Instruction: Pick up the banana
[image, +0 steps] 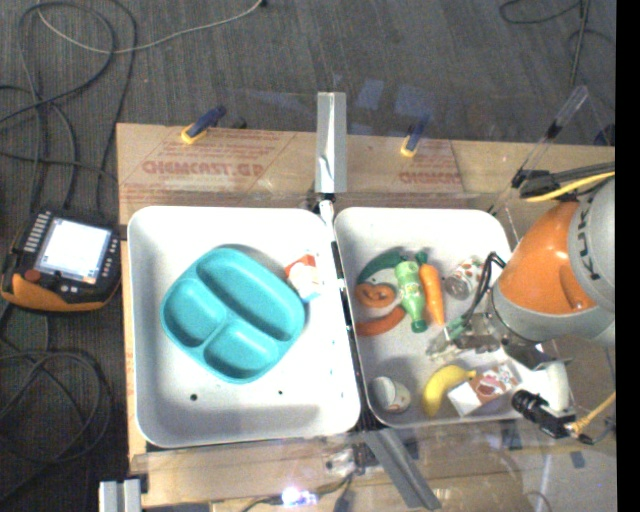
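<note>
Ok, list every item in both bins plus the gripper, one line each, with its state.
banana: lying flat in the right bin, not held.
gripper: above the right bin, just above the banana.
carrot: lying flat, beside the green bottle.
green bottle: lying on its side.
teal tray: right side up in the left bin, compartments bare.
small red and white item: resting at the tray's edge.

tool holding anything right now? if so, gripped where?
Nothing seen held. The tool sits in the right white bin, just above the curved yellow banana, which lies on the bin floor near the front wall. Finger state can't be told.
</note>
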